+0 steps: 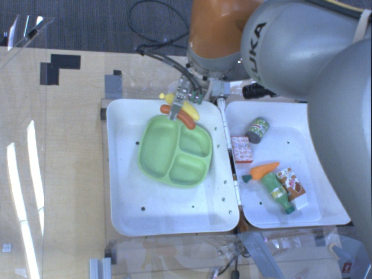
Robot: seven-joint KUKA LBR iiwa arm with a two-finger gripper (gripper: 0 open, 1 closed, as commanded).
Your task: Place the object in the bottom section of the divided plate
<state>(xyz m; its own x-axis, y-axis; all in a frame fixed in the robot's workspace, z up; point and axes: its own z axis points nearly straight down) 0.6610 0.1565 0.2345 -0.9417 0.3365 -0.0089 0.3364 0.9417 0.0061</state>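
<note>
**Operator:** Where was the object at this moment?

**Technician:** The hot dog toy (185, 116), with a yellow piece beside it, lay at the upper rim of the green divided plate (174, 151), inside the left bin (125, 173). The gripper (176, 108) stood directly over it, and the fingers appeared to be pinching it at its upper-left end. The overlap was too close for me to confirm a firm grasp.

**Operator:** How was its long axis oriented?

**Technician:** It ran from upper left to lower right in the camera view, roughly along the plate's top edge. The free end pointed toward the plate's upper-right compartment.

**Operator:** Which way did the target lie from the fingers?

**Technician:** Down the view, toward the near edge of the bin. I judged the bottom section to be the compartment at the plate's lower right, on the far side of the plate from the fingers, past the raised dividers.

**Operator:** What did the next move require?

**Technician:** In my judgement, enough lift to clear the rim and dividers, then travel across the plate toward the viewer before release. A release at the present position would probably have dropped the object on the rim or in an upper section. The items in the right bin (325, 156) were well apart and posed no obstruction.
</note>
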